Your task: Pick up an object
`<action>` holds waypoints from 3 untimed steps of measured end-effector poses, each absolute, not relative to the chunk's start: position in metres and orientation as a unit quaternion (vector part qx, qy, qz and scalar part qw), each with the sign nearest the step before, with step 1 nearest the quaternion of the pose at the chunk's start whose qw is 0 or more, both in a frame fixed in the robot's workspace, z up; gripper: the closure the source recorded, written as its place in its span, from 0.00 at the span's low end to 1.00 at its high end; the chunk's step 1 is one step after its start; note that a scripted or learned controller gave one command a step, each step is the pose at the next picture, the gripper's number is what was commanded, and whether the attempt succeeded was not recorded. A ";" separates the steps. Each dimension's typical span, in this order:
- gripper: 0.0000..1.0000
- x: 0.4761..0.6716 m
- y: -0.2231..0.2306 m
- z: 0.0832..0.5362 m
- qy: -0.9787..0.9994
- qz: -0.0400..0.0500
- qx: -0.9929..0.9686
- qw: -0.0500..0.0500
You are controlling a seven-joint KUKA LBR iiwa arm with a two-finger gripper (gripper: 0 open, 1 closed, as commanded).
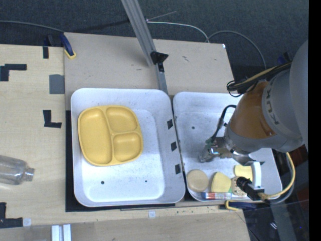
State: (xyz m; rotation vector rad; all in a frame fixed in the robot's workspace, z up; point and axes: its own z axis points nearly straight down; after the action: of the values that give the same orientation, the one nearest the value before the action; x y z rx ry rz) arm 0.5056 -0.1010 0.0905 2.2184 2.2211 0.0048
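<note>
Two white bins side by side on bench. Left bin (120, 185): yellow divided plate (109, 134) lying flat toward upper left, three compartments. Right bin (193, 112): arm (266, 114) reaching in from right, gripper (208, 153) low over bin middle, fingers unclear. Along near edge of right bin: tan round piece (197, 180), pale yellow piece (220, 183) just beside it, small yellow block (243, 171), red-and-white tube (218, 196) against wall. Clear plastic bottle (14, 170) lying on bench far left. Metal pole (138, 21) slanting in from top.

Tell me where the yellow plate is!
The yellow divided plate lies in the left bin, toward its upper left corner, far from the gripper over the right bin.
</note>
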 end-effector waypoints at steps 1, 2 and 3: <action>1.00 0.501 -0.091 0.090 0.707 0.001 0.707 0.003; 1.00 0.492 -0.091 0.090 0.707 0.001 0.707 0.003; 1.00 0.509 -0.092 0.090 0.707 -0.001 0.707 -0.002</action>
State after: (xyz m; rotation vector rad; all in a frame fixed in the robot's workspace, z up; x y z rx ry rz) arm 0.5088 -0.0922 0.0900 2.2238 2.2254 -0.0018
